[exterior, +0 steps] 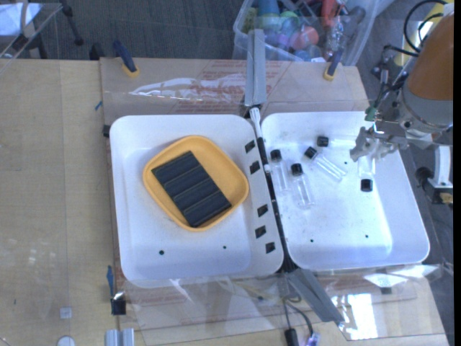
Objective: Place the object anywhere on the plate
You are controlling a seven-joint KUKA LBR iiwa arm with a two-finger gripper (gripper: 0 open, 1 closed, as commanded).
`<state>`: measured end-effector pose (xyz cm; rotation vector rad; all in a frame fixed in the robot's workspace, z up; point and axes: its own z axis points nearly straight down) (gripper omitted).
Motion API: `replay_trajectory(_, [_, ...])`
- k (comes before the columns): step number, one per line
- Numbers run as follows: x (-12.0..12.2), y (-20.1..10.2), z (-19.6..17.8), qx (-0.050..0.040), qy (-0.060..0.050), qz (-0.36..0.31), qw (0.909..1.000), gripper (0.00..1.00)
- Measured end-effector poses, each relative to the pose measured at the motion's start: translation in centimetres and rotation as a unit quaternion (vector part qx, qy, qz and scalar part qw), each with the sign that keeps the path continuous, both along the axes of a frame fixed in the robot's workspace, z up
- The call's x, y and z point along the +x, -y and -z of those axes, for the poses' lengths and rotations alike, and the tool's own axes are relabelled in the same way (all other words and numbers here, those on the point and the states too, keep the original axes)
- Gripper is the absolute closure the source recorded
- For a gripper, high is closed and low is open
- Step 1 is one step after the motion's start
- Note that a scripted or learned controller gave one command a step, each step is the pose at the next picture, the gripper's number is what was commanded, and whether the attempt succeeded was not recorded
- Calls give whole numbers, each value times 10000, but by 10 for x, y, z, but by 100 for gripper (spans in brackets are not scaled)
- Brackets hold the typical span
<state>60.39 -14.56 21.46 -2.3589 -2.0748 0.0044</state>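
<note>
Matt yellow plastic plate (229,170) bearing a ribbed black slab (194,188); clear glossy vials (330,169), frame right; smooth white bins (130,193).

You're looking at a dark ribbed slab (193,187) lying flat and diagonal on the yellow plate (160,170) sitting in the left bin.
</note>
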Motion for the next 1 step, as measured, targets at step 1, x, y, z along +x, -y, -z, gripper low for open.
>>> replay_trajectory(1, [0, 0, 0, 0, 2, 2, 10000, 0])
